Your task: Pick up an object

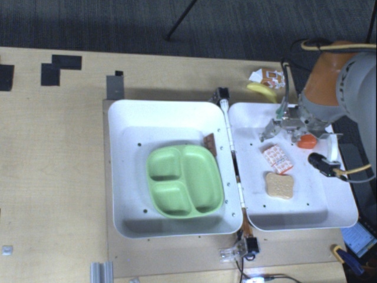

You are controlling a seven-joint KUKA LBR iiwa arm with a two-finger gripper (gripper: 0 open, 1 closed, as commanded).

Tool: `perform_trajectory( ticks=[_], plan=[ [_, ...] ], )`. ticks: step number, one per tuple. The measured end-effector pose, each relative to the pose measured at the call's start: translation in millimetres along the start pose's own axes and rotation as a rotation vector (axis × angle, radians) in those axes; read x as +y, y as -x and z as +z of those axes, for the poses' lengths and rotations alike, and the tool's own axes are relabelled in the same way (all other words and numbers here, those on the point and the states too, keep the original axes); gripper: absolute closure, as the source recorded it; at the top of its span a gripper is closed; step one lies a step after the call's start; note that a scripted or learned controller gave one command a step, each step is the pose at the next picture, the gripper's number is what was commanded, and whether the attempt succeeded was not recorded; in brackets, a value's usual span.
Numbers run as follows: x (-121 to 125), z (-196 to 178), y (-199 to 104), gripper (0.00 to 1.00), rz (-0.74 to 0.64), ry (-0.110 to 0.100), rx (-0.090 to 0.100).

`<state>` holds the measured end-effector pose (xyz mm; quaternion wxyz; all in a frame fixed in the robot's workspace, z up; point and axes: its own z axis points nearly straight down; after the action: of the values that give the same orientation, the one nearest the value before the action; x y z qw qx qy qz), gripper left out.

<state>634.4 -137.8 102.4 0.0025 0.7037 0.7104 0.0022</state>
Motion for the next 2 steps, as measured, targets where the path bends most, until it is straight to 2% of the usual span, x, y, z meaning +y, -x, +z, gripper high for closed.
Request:
perform_trajectory(
  ticks=[1, 2],
  plan=[
    [14, 17, -52, 0.0, 0.003, -0.004, 0.002],
    [16, 5, -52, 1.0, 0.001, 0.002, 0.001]
  ],
)
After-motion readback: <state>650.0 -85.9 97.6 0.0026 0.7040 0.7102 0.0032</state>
